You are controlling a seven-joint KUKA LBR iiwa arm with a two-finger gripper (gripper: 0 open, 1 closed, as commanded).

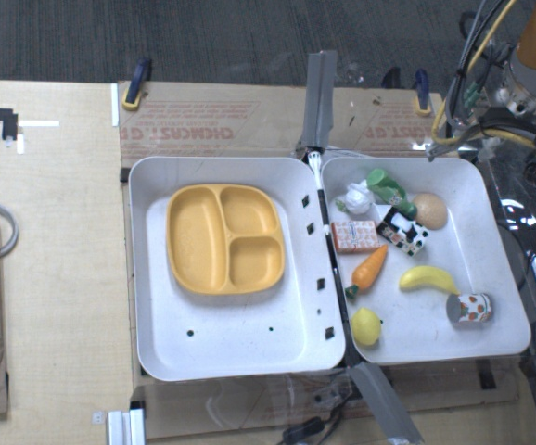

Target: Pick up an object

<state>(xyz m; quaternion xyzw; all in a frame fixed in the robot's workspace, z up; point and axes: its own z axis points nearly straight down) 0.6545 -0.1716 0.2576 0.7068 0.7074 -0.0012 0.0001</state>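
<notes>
Arm (518,54) at top right corner, jaws state cannot tell. Right bin (500,248) holds banana (427,279), carrot (370,268), lemon (365,326), can (470,308), all well below the arm.

Yellow-orange divided plate (225,239); orange carrot (370,269); yellow banana (427,279) and lemon (365,326); black-and-white patched toy cow (403,230) showing.

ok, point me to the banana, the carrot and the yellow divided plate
banana (427,279), camera view, middle of its curved body.
carrot (371,267), camera view, middle of the orange root.
yellow divided plate (196,235), camera view, floor of its large left compartment.
</notes>
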